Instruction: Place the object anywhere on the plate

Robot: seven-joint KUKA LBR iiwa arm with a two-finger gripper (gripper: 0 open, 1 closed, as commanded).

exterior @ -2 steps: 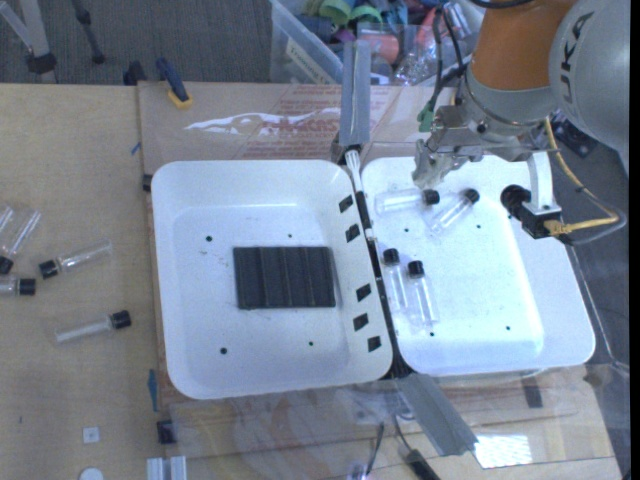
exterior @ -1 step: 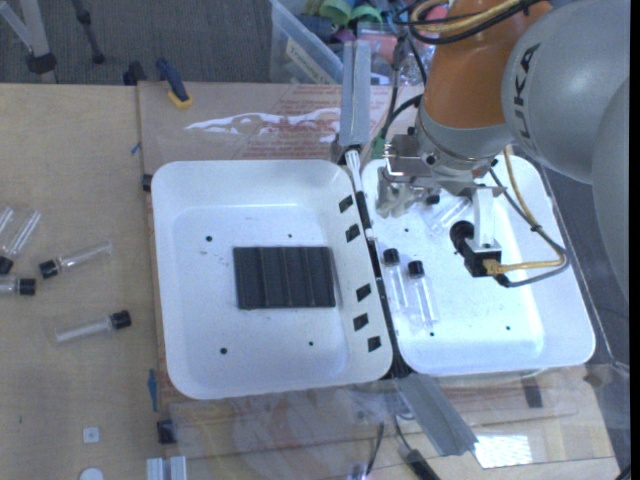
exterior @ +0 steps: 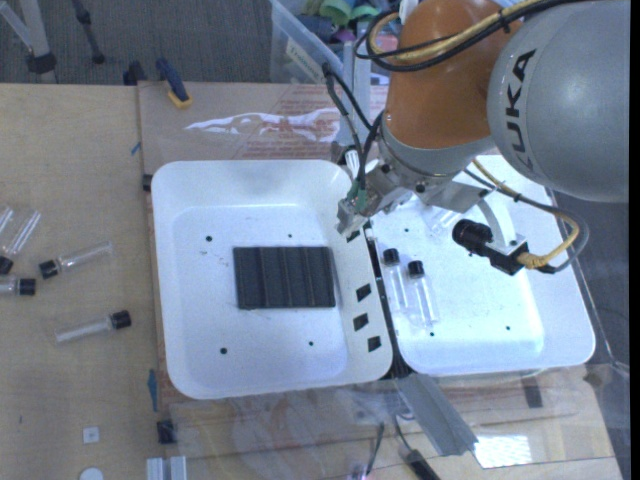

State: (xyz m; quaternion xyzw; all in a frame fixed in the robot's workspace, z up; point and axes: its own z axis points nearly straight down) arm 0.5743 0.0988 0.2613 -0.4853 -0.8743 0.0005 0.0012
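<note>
Locate the claw (exterior: 352, 214) under the orange band (exterior: 440, 68) of the arm, above the seam where the two white bins meet. Its tip is small and partly hidden by the wrist, so you cannot tell whether it is wide, narrow or holding anything.

Find the task's things as follows:

- The tubes (exterior: 408, 286): two clear tubes with black caps lie side by side on the floor of the right bin (exterior: 520, 338). They are below and slightly right of the claw in the view, near it but apart from it.
- The plate (exterior: 285, 276): a dark, ribbed rectangle lying flat on the floor of the left bin (exterior: 190, 358). It is below and left of the claw, on the other side of the seam from the tubes.

Note a black plug on a yellow cable (exterior: 480, 238) hanging over the right bin, just right of the claw.

On the counter (exterior: 70, 148), far left of the claw, you will see several more capped tubes (exterior: 92, 325) lying loose. A clear tub of coloured items (exterior: 335, 13) stands beyond the claw, at the top of the view.
</note>
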